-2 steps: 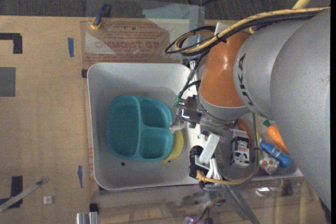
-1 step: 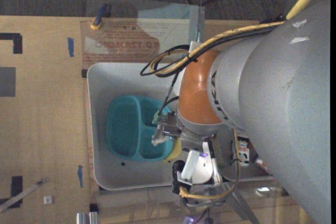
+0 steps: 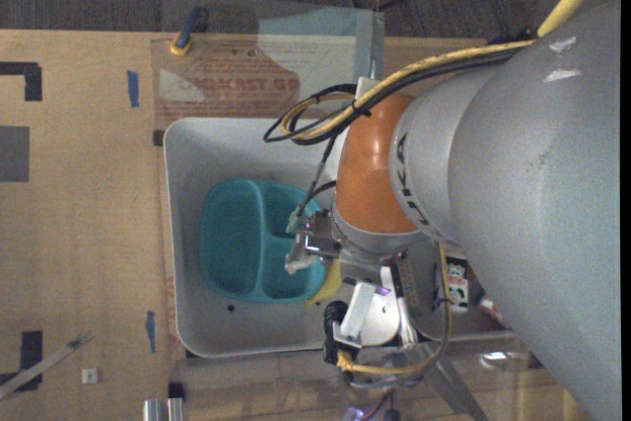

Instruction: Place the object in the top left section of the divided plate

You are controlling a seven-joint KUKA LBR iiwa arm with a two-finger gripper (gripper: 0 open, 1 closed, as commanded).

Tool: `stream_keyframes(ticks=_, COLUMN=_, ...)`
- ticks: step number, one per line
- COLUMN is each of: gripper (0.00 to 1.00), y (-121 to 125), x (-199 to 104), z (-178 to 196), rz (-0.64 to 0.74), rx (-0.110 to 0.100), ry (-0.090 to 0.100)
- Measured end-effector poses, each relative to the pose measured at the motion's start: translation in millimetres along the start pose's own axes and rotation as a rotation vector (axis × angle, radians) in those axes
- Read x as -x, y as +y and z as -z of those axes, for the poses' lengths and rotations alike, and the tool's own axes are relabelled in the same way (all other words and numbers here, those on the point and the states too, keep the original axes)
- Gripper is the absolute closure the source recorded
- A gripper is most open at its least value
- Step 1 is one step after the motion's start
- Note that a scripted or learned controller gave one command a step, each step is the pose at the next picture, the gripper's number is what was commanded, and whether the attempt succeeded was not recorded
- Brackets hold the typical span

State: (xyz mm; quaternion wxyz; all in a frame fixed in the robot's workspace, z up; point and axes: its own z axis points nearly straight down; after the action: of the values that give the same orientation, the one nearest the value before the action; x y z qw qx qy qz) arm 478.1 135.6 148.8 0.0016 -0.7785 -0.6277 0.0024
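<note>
One teal divided plate [image 3: 237, 237], long axis upright in frame.

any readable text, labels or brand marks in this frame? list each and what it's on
"KUKA", vertical dark letters on the grey arm casing just right of the orange band.
Red block lettering on the clear sheet taped behind the white bin: reversed and faded, not readable.
Black-and-white label on a small item by the arm: too small to read.
Teal divided plate: no markings visible.
</note>
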Motion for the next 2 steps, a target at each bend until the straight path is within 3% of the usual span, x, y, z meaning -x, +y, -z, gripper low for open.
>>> stream_keyframes(ticks=1, gripper=0.00, y=41, x=-46, z=-22, rz=-0.050, rx=0.007, ry=0.003)
stream_keyframes(ticks=2, gripper=0.00, y=77, x=13, z=47, rz=-0.213, rx=0.004, ry=0.001)
